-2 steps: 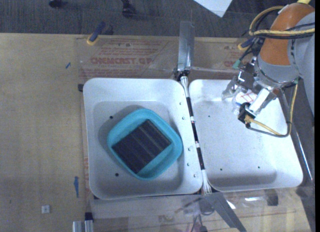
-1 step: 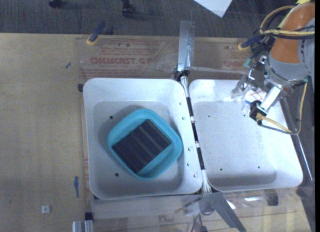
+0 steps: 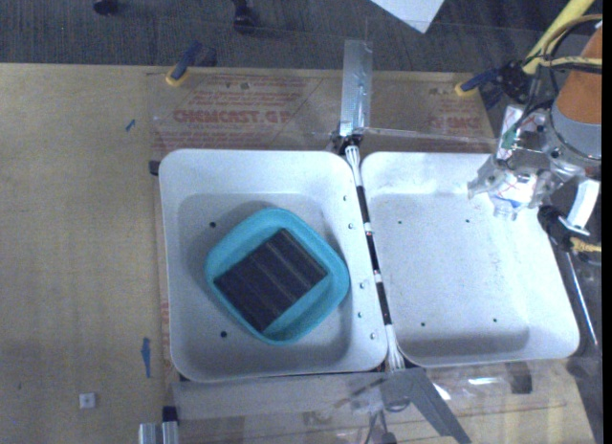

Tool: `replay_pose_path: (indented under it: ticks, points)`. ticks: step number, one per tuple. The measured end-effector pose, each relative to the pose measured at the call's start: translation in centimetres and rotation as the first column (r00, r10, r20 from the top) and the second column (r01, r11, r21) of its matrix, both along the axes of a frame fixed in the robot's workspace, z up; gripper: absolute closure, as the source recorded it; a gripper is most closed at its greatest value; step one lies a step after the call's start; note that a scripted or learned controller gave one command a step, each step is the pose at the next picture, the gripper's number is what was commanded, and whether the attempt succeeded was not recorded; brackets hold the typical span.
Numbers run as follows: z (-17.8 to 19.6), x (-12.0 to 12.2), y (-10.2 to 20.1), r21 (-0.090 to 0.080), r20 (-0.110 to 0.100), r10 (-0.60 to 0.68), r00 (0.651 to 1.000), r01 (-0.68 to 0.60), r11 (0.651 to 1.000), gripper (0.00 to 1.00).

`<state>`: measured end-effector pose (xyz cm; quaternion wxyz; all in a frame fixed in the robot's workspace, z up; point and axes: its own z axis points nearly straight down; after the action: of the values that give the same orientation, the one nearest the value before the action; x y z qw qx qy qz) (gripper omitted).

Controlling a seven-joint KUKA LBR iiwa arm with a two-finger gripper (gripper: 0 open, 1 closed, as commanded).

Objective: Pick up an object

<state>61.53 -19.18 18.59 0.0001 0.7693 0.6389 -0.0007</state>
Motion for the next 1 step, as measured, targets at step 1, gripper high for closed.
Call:
replay_pose_path:
  ticks: [1]
  points:
    - [-7.09, 0.59, -2.2, 0.008, -0.001, 0.28, 0.96, -0.28, 0.96, 0.0]
